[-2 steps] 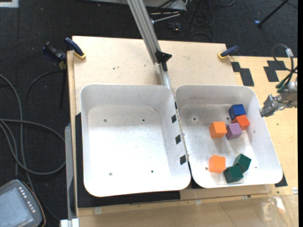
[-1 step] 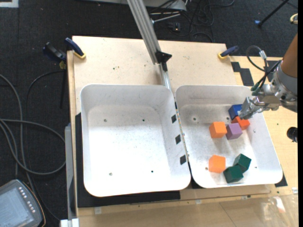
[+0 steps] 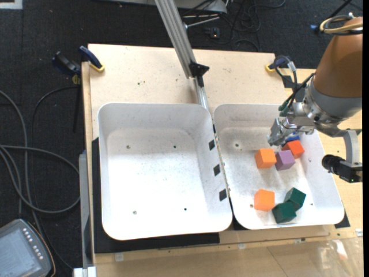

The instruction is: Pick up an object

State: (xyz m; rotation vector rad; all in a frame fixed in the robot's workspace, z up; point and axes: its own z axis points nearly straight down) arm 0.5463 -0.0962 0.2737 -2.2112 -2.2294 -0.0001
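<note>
Hanging over the right bin (image 3: 323,172), the gripper (image 3: 281,133) is just above a purple block (image 3: 285,160), orange blocks (image 3: 266,158) beside it. Whether it is released or clenched, I cannot tell. Green blocks (image 3: 290,205) lie nearer.

The two bins, left bin (image 3: 155,172) and right bin (image 3: 245,126), are white, peppered with fine dark specks. The desk (image 3: 150,74) is pale beige, also speckled. Just beside the silver-grey gripper (image 3: 279,134) lie an orange block (image 3: 266,158), a purple block (image 3: 285,160) and a red-orange block (image 3: 296,148) with a touch of blue at its edge. Farther from the jaws sit another orange block (image 3: 264,200) and two dark green blocks (image 3: 296,197) (image 3: 284,212). The arm (image 3: 340,68) is orange-brown above grey.
</note>
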